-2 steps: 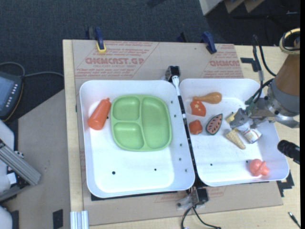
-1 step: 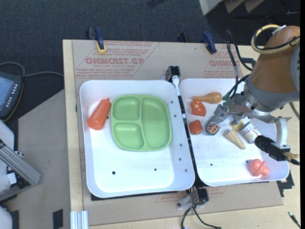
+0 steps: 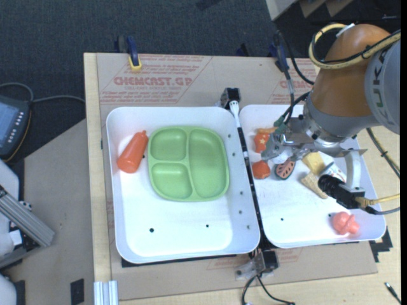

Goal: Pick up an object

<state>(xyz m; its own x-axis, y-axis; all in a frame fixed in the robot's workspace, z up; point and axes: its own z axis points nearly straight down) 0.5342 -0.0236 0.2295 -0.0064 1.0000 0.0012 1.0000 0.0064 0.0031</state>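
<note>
Pink toy (image 3: 344, 223) nearest, front corner of right bin (image 3: 299, 234). Green divided plate (image 3: 189, 162) in left bin (image 3: 172, 234), orange bottle (image 3: 132, 152) beside it. Gripper (image 3: 278, 146) low among small toys in right bin; grasp can't be judged. Orange piece (image 3: 261, 169) just beside it.

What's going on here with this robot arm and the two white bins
A grey and orange robot arm reaches in from the right, with its gripper low over the right bin, among a cluster of small toy items. An orange piece lies right by the gripper, and a pink toy sits nearer the bin's front right corner. Nothing can be seen held. The left bin holds a green divided plate and an orange bottle beside it, apparently untouched.
</note>
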